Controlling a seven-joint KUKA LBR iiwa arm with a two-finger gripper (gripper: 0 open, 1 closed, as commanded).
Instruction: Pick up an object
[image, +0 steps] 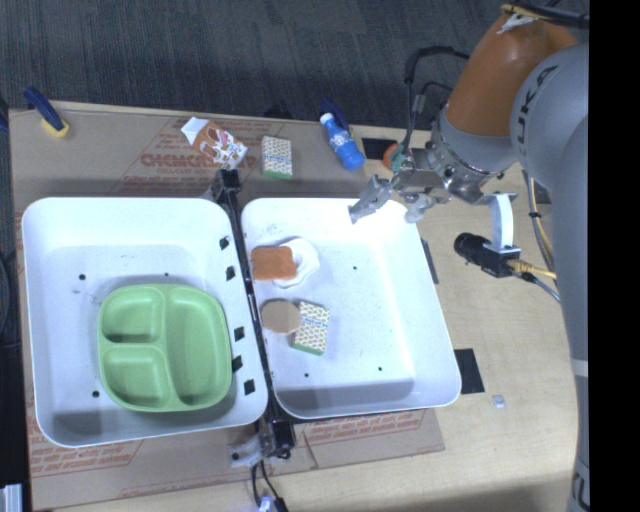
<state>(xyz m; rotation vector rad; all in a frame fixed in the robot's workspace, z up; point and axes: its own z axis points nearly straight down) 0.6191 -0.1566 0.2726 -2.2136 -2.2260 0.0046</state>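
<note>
A: Hand (388, 198) position first. It hangs over the far right corner of the right bin (420, 330), just at the rim, arm coming in from the right. Fingers (366, 203) look spread apart, nothing between them.

B: Candidates?

A: Three things in the right bin, all bunched along its left wall. Orange block (274, 263) sits on a white piece (303, 258), nearest the hand. Toward the near rim from that, a tan disc (280, 317), touching or just beside a patterned packet (311, 327).

B: So which way from the hand?

A: Left and toward the camera for all three. The orange block is the shortest reach: mostly leftward, a little nearer. The disc and packet lie farther down the same wall.

B: Axis on the block?

A: Roughly squarish, slightly longer left to right; I'd judge a grip across its short side workable. The bin wall close on its left may crowd one finger.

B: Other bin?

A: Green divided plate (165, 347) in the left bin (60, 240), well apart from the hand. Loose items on the worktop (500, 350) beyond the bins, a blue bottle (343, 142) among them.
</note>
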